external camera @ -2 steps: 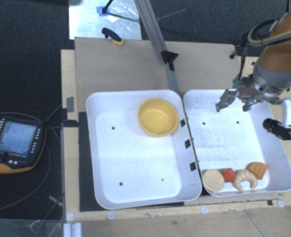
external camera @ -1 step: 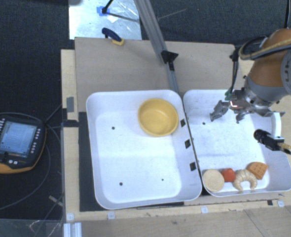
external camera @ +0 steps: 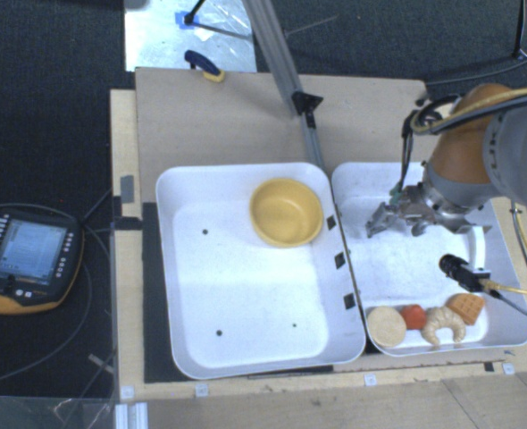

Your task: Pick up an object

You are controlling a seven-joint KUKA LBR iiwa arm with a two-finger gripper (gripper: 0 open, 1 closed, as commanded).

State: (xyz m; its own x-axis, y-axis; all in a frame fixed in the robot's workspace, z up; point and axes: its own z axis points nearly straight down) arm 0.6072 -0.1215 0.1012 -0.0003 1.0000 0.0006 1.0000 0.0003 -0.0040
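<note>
Closest to the camera, along the near edge of the right bin (external camera: 514, 329), there's a little row of food items: a round pale cookie (external camera: 388, 325), a small red piece (external camera: 413, 315) touching it, a croissant (external camera: 445, 325) curved like a crescent with its long axis running roughly left-right along the bin wall, and a waffle piece (external camera: 465, 307) sitting just behind the croissant's right end. A bit further in, the arm (external camera: 505, 155) comes in from the right, orange band up top, wrist bent down over the middle of that bin. The gripper (external camera: 397, 217) hangs over bare bin floor, pointing left and well apart from the food row; honestly can't tell if the jaws are spread or pressed together, it's too blurry there, but nothing sits between them that I can see. Over in the left bin (external camera: 192, 329), a yellow bowl (external camera: 287, 211) sits upright at the far right corner. Both bins rest on the counter (external camera: 246, 114).
</note>
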